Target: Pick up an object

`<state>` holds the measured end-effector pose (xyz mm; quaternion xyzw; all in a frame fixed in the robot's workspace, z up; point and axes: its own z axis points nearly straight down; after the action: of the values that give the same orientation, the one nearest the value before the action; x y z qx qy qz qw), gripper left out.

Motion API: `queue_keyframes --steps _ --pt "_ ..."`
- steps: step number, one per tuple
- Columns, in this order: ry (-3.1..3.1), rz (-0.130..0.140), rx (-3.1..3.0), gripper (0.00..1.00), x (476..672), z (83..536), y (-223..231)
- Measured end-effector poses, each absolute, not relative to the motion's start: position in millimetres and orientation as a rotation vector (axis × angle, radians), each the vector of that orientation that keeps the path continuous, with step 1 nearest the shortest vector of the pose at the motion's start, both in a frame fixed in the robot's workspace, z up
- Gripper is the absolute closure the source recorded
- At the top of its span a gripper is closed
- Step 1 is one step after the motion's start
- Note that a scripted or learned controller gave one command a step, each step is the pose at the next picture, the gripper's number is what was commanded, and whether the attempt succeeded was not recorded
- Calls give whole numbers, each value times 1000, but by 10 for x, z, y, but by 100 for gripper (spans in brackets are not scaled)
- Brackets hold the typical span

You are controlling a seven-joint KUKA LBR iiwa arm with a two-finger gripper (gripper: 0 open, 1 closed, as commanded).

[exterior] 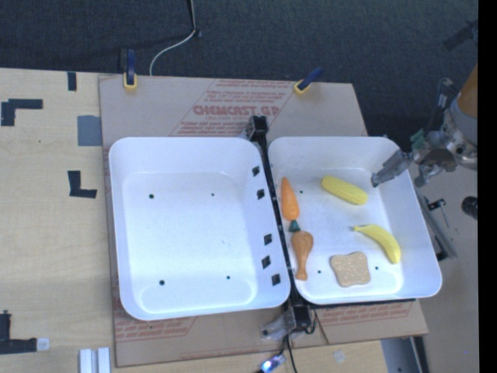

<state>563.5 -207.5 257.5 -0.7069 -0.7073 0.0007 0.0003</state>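
The right bin (411, 286) holds several toy foods. An orange carrot (289, 200) lies along its left wall, with a brown drumstick (301, 252) just below it. A yellow corn cob (344, 190) sits in the upper middle, a banana (380, 242) toward the right wall, and a tan bread slice (350, 269) near the front. My gripper (404, 176) hovers over the bin's upper right edge, to the right of the corn. Its fingers are spread open with nothing between them.
The left bin (124, 162) adjoins the right one along a black-clipped divider (266, 208). Both rest on a cardboard sheet (225, 103) clamped at the back. A white cable (178, 41) runs across the dark floor behind.
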Motion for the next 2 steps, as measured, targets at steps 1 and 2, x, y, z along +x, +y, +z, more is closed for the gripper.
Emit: queue_keyframes --steps 1,2 --pt "-2227 2 -2215 0 6335 1008 -1880" --pt "-2230 -5 -2221 0 6710 1752 -1681"
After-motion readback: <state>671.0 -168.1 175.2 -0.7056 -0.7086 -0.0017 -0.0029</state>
